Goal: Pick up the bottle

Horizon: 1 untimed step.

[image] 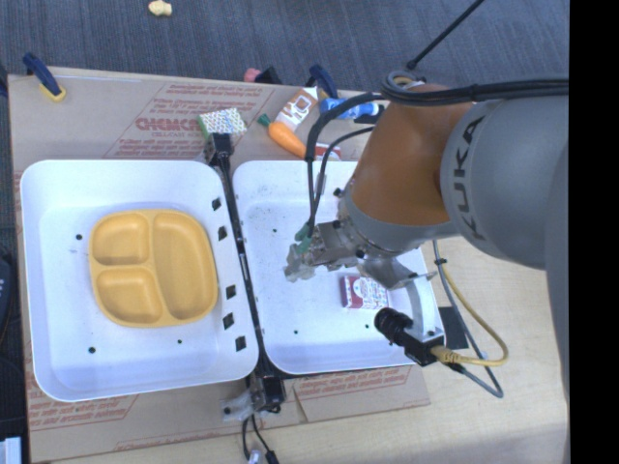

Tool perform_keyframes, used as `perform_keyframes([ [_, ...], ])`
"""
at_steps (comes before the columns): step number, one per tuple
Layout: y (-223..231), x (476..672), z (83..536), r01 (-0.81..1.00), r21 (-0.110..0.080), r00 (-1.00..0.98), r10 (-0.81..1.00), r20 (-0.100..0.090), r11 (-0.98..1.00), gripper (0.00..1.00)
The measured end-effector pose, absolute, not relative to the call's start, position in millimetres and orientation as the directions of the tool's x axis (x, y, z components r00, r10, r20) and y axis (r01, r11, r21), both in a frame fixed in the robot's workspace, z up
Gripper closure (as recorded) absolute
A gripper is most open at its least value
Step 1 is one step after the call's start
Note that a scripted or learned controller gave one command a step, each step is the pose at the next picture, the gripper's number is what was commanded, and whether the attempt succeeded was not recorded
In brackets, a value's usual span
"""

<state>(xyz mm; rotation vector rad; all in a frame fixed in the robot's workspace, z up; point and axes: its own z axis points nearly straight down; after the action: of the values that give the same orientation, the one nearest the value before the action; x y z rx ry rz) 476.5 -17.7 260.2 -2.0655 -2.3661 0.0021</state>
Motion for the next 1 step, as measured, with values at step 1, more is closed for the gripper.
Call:
perform_keyframes([
  [1, 4.4, 475.4, 190.7, 0.989, -0.006, -0.147, 0.989, 0.001, 0.147, 1.00],
])
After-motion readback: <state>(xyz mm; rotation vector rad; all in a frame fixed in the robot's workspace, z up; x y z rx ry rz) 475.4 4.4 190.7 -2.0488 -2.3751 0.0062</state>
